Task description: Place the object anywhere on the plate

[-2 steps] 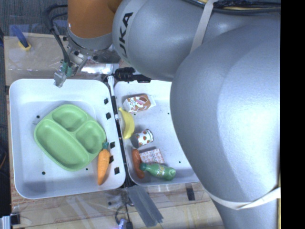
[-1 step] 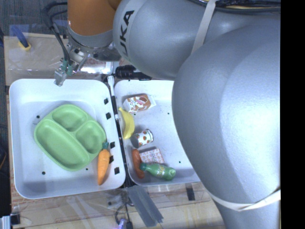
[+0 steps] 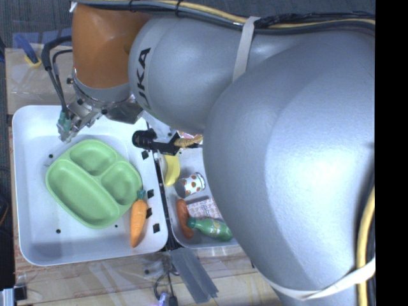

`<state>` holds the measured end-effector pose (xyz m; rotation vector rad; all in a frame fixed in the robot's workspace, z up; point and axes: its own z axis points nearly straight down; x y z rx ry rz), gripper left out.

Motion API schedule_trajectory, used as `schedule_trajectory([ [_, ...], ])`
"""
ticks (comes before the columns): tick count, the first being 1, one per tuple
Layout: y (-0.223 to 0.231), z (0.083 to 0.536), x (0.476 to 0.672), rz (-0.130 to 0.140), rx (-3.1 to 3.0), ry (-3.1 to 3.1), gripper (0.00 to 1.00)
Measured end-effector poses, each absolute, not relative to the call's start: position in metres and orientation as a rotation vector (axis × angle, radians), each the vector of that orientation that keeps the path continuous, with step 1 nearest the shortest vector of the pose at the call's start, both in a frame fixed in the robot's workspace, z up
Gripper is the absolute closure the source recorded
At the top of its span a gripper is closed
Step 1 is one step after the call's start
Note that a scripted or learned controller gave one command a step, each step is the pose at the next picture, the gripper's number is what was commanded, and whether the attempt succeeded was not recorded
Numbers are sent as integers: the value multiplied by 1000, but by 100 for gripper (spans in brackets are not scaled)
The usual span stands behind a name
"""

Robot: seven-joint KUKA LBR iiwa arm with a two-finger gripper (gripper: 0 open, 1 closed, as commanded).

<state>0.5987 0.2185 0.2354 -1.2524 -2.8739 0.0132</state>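
Claw point(image 3: 65, 129): grip state unclear | green plate point(image 3: 94, 181) just below it | advice: release only over the plate's compartments.

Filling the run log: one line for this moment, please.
claw: over left bin's far-left corner | green three-compartment plastic plate: bare | orange toy carrot: beside plate, in left bin

The gripper point(image 3: 67, 127) hovers over the left bin point(image 3: 29, 190), just beyond the green plate point(image 3: 92, 180); a carrot point(image 3: 138, 219) lies beside the plate's right edge.
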Motion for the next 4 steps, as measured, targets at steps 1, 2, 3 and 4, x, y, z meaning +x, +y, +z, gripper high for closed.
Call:
schedule_trajectory([
  [1,200,225,514,12,-1183,-2904,100],
  [2,215,240,556,9,-992,-2977,100],
  [3,219,228,540,10,-578,-3081,100],
  [4,218,338,520,8,-702,-3060,100],
])
